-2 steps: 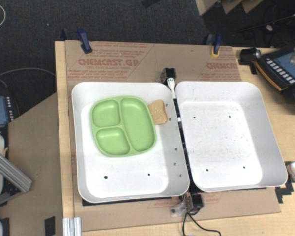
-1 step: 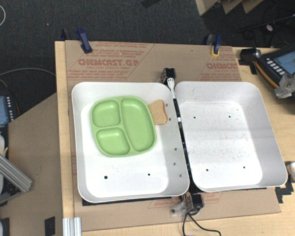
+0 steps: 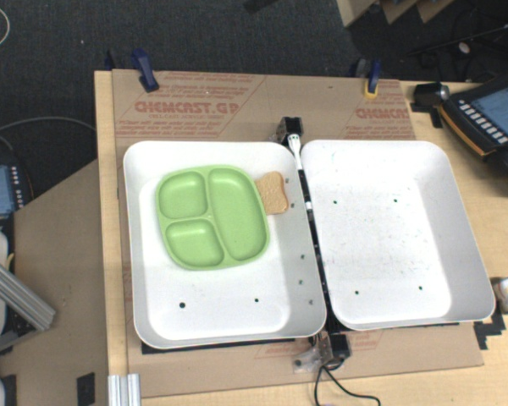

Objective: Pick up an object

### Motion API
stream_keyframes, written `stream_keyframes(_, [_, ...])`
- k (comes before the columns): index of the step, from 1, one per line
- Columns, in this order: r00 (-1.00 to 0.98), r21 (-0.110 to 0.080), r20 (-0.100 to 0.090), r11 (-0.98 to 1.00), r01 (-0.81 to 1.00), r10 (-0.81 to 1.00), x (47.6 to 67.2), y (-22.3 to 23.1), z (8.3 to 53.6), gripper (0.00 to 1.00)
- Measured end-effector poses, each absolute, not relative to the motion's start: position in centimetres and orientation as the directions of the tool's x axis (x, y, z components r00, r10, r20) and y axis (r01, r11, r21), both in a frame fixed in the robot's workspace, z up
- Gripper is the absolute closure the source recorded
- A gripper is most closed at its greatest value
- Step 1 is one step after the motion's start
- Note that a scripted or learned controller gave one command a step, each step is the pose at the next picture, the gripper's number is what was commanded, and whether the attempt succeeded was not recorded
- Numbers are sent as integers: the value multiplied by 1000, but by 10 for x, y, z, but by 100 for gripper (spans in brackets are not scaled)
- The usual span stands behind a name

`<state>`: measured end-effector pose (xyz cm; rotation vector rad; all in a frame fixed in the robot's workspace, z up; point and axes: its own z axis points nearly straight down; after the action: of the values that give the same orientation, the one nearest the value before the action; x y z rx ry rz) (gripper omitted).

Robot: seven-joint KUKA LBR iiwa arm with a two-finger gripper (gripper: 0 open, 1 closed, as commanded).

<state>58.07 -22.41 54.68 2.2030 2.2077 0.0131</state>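
Two shallow white bins sit side by side on a brown cardboard sheet. In the left bin, towards its far half, lies a green three-compartment plate. A small tan cracker-like piece touches the plate's right rim, close to the wall shared with the right bin. Beyond the bins, a blue clamp grips the cardboard's far edge. Whether the pincer is spread or pressed together cannot be told.

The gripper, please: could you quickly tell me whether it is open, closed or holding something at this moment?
Gripper: cannot be told from the camera view. The green three-compartment plastic plate and tan bread-like slice lie ungrasped in the left white bin.
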Motion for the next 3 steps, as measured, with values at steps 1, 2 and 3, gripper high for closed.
stream_keyframes(1, [-1,-11,5,1,1000,1000,536,-190,440,100])
stream_keyframes(2, [2,-10,3,-2,1000,1000,493,-193,356,100])
stream_keyframes(3, [2,5,-4,-2,1000,1000,513,-226,367,100])
